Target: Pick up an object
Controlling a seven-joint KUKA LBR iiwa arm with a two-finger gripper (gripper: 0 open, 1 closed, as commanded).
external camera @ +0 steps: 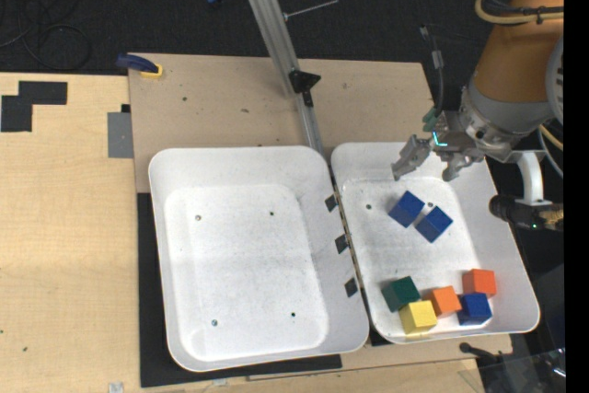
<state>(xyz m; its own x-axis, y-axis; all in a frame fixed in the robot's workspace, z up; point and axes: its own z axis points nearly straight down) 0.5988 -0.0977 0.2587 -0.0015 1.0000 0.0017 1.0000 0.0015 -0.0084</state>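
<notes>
While our two-finger gripper (434,163) hangs spread and empty, we count three blue cubes (406,209), two orange, one green, one yellow in the right white bin (515,271).

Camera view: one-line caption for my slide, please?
Open gripper hovering above two blue cubes in the right bin, nothing held.

Illumination is even and moderately bright overhead. The white bins (241,163) show mild glare with grainy speckle. The tabletop (64,225) is evenly lit; the dark floor beyond is underexposed. Shadows beneath the blocks are soft and short. Focus is slightly soft throughout, with visible sensor noise.
</notes>
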